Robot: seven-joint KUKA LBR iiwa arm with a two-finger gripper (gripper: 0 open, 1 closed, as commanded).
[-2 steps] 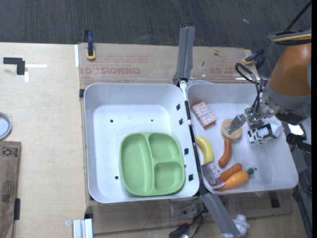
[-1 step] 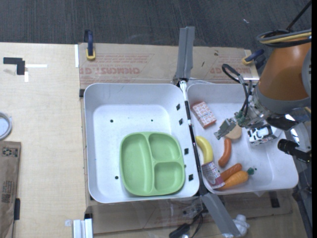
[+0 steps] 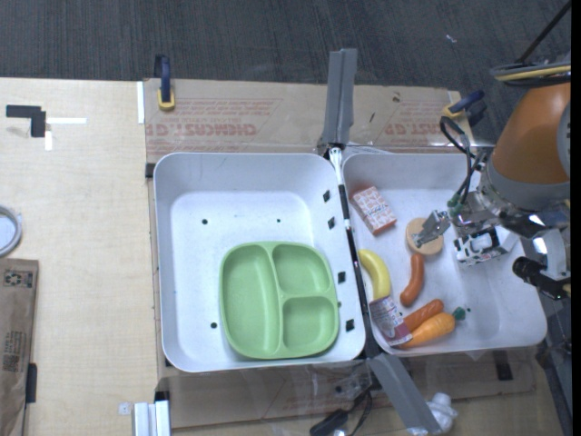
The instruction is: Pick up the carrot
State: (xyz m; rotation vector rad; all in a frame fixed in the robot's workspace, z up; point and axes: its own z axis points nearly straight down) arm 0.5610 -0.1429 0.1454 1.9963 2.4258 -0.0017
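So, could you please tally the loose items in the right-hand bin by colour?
Orange: 2, tapered orange carrot, orange-red sausage
Yellow: 1, yellow banana
Pink: 1, pink patterned box
Tan: 1, tan round piece
Total: 5

1 camera sits fixed above the surface (image 3: 73, 153), looking down slantwise on both bins (image 3: 172, 243), fairly near.
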